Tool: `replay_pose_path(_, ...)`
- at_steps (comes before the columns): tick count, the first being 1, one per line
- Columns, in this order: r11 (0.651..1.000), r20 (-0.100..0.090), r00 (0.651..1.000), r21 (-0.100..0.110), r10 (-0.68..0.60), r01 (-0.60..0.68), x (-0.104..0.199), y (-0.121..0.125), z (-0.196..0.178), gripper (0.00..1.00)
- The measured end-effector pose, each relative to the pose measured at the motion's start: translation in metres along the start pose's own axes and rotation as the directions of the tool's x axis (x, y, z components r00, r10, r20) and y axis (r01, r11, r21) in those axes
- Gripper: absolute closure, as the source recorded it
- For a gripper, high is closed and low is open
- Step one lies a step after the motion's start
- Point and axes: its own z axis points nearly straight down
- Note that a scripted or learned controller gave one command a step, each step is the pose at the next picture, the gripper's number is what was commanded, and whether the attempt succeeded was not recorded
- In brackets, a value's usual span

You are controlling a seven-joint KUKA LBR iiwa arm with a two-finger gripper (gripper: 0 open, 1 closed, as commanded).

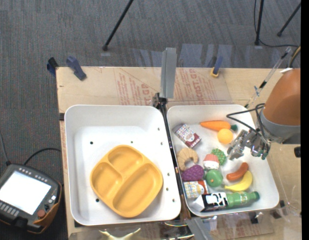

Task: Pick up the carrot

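Camera view: gripper (248, 145) hangs over the right bin (272, 181), near the carrot (215, 125).
Fingers look spread and hold nothing; it should shift toward the bin's far edge and straddle the carrot, avoiding the yellow ball (225, 136).

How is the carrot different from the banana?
The carrot is orange with a green end; the banana is yellow. The carrot is straight and pointed; the banana is curved. The carrot lies near the right bin's far wall; the banana lies nearer the front, under a red sausage. Both are toy foods in the same bin.
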Motion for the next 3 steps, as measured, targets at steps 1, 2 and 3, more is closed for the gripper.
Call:
replay_pose_path(1, 0.985, 0.000, 0.985, -0.001, -0.171, 0.171, -0.036, 0.054, 0.034, 0.00)
replay_pose_path(2, 0.994, 0.002, 0.994, -0.002, -0.109, 0.109, -0.026, 0.101, 0.042, 0.00)
replay_pose_path(3, 0.991, 0.001, 0.991, 0.001, 0.132, -0.132, -0.009, 0.020, 0.033, 0.00)
